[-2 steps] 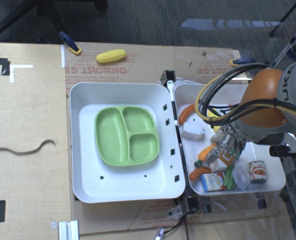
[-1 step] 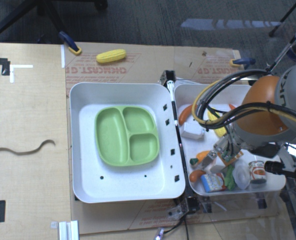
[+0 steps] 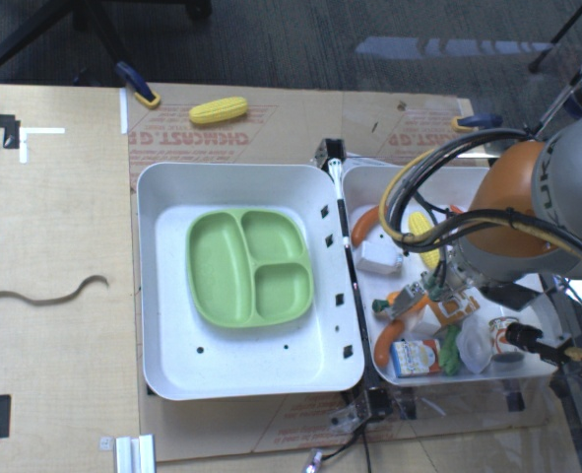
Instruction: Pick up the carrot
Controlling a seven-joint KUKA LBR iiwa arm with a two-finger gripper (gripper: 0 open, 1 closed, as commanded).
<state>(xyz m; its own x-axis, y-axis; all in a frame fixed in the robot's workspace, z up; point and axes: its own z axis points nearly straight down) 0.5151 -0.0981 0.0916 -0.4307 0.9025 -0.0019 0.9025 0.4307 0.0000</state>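
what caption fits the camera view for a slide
KUKA arm's gripper lowered into the cluttered right bin at the carrot, with a green divided plate in the left bin.

Arm [image 3: 551, 200] with smooth grey rounded casing, broad orange band [image 3: 507, 190] above the wrist, bundle of black and yellow cables [image 3: 419, 180] looping alongside, small metal parts at the wrist

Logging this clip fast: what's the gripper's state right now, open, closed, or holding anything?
Gripper: down in the right bin among the clutter beside the carrot; open or closed cannot be told.
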